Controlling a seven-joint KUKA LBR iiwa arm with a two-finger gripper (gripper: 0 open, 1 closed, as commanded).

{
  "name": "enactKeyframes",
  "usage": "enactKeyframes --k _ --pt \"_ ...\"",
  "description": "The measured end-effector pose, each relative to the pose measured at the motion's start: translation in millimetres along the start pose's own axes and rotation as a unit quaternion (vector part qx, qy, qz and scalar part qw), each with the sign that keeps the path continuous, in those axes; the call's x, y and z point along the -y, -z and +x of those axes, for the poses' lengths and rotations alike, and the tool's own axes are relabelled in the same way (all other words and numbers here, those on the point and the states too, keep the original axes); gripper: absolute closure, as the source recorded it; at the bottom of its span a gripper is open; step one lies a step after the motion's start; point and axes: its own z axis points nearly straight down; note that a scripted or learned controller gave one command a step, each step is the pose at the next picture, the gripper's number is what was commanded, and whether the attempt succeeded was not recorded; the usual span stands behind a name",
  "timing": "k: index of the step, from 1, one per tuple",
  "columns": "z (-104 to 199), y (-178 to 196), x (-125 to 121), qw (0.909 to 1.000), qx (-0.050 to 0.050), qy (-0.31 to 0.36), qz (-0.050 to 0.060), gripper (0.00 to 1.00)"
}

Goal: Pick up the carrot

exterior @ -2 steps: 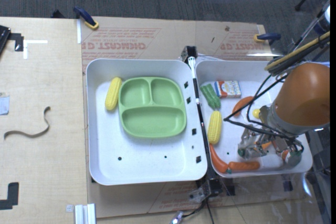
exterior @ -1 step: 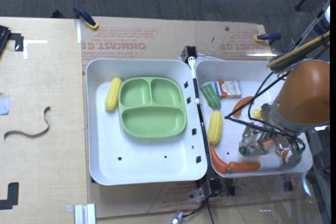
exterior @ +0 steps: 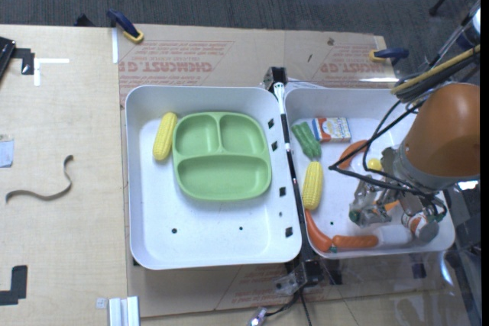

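Two shallow white bins sit side by side on a worktop [exterior: 61, 240] lined with cardboard [exterior: 229, 57]; the cardboard bears red printed lettering, reversed and upside down from this camera, too faint to read with confidence. The left bin [exterior: 145, 240] holds a green divided plate [exterior: 221, 156] with a yellow corn cob [exterior: 163, 136] just beside its left edge. The right bin [exterior: 439, 240] holds a second corn cob [exterior: 312, 185], a green vegetable [exterior: 306, 140], and a small carton [exterior: 333, 129] with a red and blue label whose text is illegible. The carrot [exterior: 353, 242] lies flat along the near wall of the right bin, with a red pepper-like piece [exterior: 317, 233] touching its left end. The hand [exterior: 374, 208] hangs just above and right of the carrot; whether it is spread or closed cannot be told amid the clutter and cables.
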Motion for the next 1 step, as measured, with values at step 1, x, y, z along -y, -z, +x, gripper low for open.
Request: enactKeyframes --k 1 --pt "-1.5 9.1 0.3 1.0000 0.001 -0.001 0.001 1.00"
